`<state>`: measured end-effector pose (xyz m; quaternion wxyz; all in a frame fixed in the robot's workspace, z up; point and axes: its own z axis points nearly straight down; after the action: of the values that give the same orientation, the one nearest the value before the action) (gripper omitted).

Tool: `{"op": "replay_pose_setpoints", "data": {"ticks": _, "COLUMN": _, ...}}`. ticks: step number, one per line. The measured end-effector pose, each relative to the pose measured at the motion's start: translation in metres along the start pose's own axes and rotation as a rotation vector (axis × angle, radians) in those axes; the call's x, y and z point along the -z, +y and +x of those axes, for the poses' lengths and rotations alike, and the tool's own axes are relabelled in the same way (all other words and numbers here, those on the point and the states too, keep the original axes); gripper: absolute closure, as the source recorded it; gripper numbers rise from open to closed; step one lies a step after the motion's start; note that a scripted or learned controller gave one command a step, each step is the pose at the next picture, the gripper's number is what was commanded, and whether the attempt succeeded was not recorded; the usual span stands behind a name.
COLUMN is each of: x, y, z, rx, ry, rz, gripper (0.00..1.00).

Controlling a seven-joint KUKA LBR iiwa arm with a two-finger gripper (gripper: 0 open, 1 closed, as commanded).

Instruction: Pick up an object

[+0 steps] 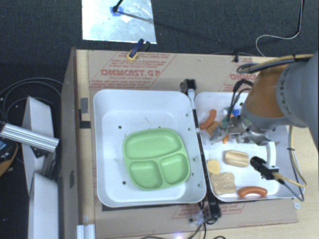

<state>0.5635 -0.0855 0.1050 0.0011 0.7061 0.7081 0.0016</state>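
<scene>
The claw (pixel 225 130) hung low in the right bin (pixel 279 195), and I couldn't make out its grip. The nearest item, an orange sausage (pixel 208 119), lay just to its left, touching or nearly so, long axis slanting up toward the bin's back wall.

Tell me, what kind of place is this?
Probably a robotics lab test bench: a robot arm reaches over two white bins, one holding a green divided plate, the other toy food like a hot dog.
</scene>
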Motion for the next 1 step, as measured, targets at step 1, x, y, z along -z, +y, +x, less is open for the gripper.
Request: {"op": "replay_pose_setpoints", "data": {"ticks": 1, "x": -0.0205, "y": 0.0519, "z": -0.0076, "rx": 0.001, "ry": -0.001, "rz": 0.001, "gripper": 0.00}}
